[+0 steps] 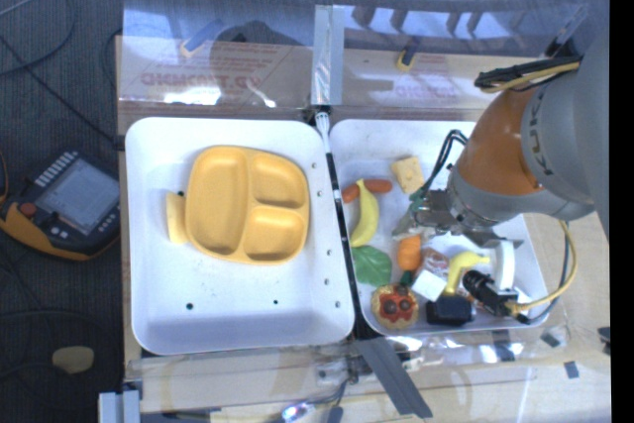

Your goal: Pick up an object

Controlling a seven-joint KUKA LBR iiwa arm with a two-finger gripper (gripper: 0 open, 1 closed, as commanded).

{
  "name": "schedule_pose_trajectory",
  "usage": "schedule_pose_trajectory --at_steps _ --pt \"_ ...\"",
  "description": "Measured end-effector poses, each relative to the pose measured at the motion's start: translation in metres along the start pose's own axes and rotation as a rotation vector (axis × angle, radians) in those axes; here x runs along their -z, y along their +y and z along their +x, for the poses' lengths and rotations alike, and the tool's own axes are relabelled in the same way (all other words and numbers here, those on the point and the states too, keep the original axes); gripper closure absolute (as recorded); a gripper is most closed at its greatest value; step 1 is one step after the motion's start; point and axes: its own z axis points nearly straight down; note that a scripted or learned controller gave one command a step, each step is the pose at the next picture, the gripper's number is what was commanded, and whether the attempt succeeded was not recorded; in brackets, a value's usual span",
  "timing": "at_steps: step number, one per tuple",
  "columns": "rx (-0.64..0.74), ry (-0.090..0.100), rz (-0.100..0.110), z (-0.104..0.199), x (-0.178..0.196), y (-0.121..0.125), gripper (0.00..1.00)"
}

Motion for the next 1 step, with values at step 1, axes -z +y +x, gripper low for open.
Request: schedule_pose_trajectory --at_steps 1 --pt "0.04 -0.004 0.021 0.0706 0.1126 -0.0021 1.0"
